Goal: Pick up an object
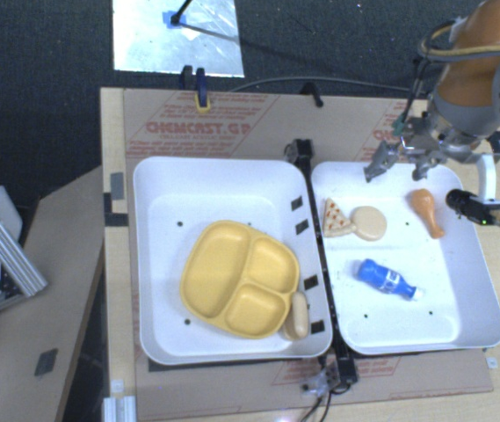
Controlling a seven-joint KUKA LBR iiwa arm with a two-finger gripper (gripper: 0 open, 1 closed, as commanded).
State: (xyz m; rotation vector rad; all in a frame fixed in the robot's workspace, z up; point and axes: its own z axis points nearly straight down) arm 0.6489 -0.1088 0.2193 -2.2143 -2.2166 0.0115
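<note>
Two white bins sit side by side on a cardboard-lined bench. In the right bin, a blue bottle lies at the middle, a pizza slice and round cookie above it, a drumstick further right. My gripper, fingers spread and holding nothing, hovers over that bin's upper edge. A yellow tray fills the left bin.

Your arm wears a rounded orange band above a grey wrist, thin cables looping across the band, grey metal gripper with dark slender fingers, small teal mark beside it, black cylindrical fitting on a white bracket.
</note>
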